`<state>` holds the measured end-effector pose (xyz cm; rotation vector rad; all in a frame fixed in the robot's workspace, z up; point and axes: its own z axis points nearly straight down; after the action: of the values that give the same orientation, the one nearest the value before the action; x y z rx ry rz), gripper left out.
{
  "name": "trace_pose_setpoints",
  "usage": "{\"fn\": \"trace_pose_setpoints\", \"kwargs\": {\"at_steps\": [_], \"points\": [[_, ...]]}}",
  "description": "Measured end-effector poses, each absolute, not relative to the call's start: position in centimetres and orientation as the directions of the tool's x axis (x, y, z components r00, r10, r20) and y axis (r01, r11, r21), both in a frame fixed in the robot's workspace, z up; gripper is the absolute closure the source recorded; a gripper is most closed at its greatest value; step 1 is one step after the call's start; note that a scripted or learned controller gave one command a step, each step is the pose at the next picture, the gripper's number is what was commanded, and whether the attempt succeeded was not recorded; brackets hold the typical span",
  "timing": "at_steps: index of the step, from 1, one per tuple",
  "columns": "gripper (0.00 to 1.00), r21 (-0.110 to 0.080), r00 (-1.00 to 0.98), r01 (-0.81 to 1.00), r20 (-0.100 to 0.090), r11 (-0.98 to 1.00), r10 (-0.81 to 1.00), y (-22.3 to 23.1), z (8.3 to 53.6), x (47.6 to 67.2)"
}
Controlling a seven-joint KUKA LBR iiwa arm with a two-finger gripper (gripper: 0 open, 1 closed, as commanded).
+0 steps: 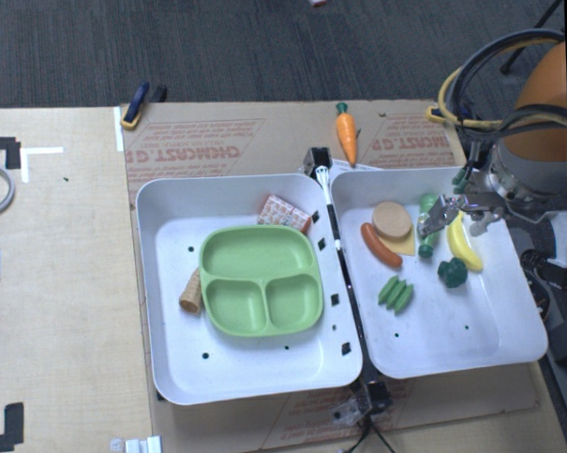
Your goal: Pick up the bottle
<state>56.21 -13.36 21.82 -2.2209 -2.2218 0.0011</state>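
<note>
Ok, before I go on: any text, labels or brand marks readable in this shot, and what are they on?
"CHEMAST GR", roughly: red print on the cardboard sheet under the bins, upside down and mirrored in the camera view; the spelling is uncertain.
The same red print recurs above the right bin and at the sheet's lower edge: too blurred to read.
Patterned packet in the left bin: markings too small to read.
</note>
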Motion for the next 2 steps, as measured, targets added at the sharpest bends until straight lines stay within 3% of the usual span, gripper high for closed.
{"fn": "trace_pose_setpoints", "kwargs": {"at_steps": [1, 2], "points": [[0.00, 0.001, -0.020, 1.000, -0.001, 0.020, 1.000, -17.45, 9.25, 59.25], [1.00, 0.002, -0.018, 1.000, -0.002, 0.018, 1.000, -17.49, 10.24, 59.29]]}}
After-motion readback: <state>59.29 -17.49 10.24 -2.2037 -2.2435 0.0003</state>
